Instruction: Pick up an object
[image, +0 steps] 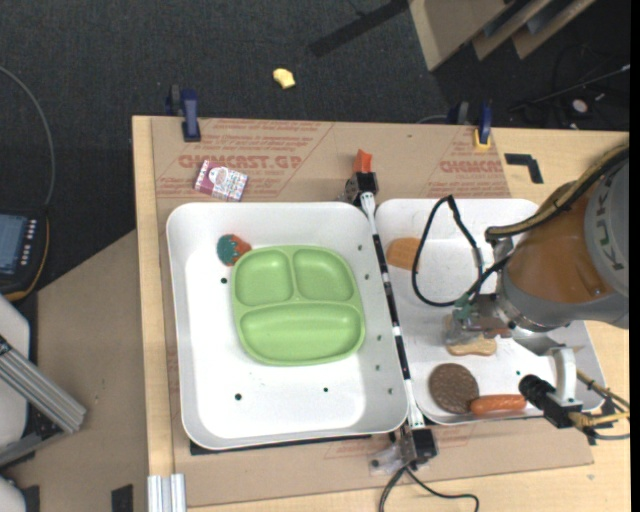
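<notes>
- Hot dog (497, 405) and brown patty (453, 385) lie at the right bin's (440, 215) near edge.
- Tan bread piece (473, 347) sits directly under the jaws (470, 322); whether they grip it, I cannot tell.
- Green divided plate (297, 305) occupies the left bin (200, 330).

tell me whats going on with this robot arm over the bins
The arm reaches in over the right bin, its gripper lowered right at a tan food piece. Whether it has hold of it can't be seen. A brown round patty, a sausage and an orange piece lie in the same bin. The left bin holds a green divided plate.
</notes>
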